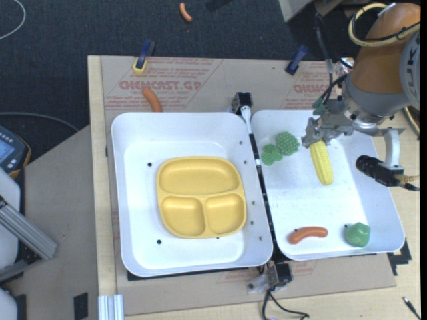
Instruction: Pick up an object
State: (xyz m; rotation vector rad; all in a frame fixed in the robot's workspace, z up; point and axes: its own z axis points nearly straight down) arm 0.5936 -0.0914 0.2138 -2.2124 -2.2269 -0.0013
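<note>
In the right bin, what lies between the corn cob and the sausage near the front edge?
Nothing: the camera view shows bare white bin floor between the corn cob and the sausage.

**Toy foods in the right bin**

A yellow plastic corn cob [321,162] lies lengthwise near the bin's far edge. Beside it, two green bumpy broccoli pieces [279,149]. Near the front edge: an orange sausage [307,234] and a green pepper [357,235].

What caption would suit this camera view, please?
Gripper above the corn cob in the right bin.
</note>
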